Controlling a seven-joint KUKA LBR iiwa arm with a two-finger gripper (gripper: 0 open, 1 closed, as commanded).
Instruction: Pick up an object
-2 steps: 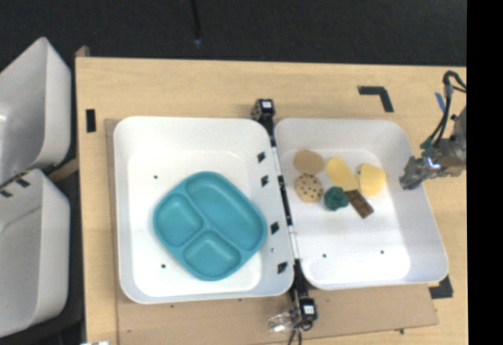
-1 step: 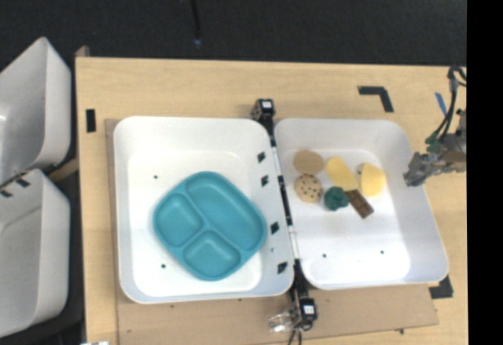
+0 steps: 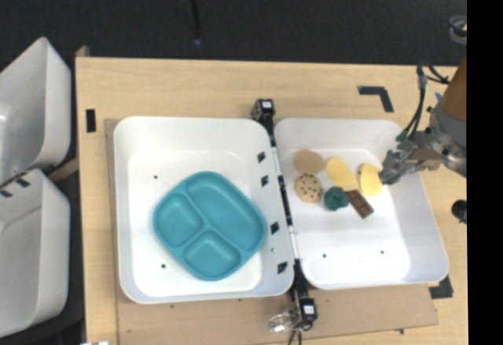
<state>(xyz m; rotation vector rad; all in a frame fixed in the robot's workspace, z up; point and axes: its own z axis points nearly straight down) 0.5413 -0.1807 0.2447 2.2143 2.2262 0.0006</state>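
In the right bin (image 3: 393, 257) lies a cluster of small food-like pieces: a tan round piece (image 3: 308, 161), a speckled cookie (image 3: 308, 189), a pale yellow oval (image 3: 340, 172), a second yellow piece (image 3: 369, 180), a teal lump (image 3: 335, 199) and a brown bar (image 3: 360, 203). My gripper (image 3: 391, 170) reaches in from the right and sits right beside the second yellow piece, at its right edge. Nothing is visibly lifted.
The left bin (image 3: 141, 147) holds a teal divided plate (image 3: 208, 224). A black latch (image 3: 263, 108) sits at the top of the seam between the bins. White containers (image 3: 31, 108) stand off the bench at the left. The right bin's lower half is bare.
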